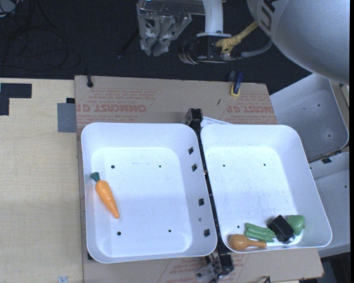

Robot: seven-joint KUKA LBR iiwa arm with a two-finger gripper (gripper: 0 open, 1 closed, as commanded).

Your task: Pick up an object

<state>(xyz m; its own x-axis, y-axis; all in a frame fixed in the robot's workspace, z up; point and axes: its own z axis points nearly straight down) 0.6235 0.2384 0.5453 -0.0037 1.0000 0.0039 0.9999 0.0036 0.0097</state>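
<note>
An orange toy carrot (107, 198) with a green top lies by the left wall of the left bin (135, 135). In the front right corner of the right bin (253, 135) sit an orange gourd-shaped toy (246, 242), a green pod (259, 232), a small black block (281, 229) and a light green piece (296, 221), close together. My gripper (160, 35) hangs high at the top of the view, beyond the bins' far edge and well away from all the objects. I see nothing in it.
The bins sit on a brown cardboard sheet (165, 102) on a light wooden bench (29, 187). A black divider clip strip (202, 181) runs between the bins. The grey arm (301, 22) fills the top right. Cables lie at the dark back.
</note>
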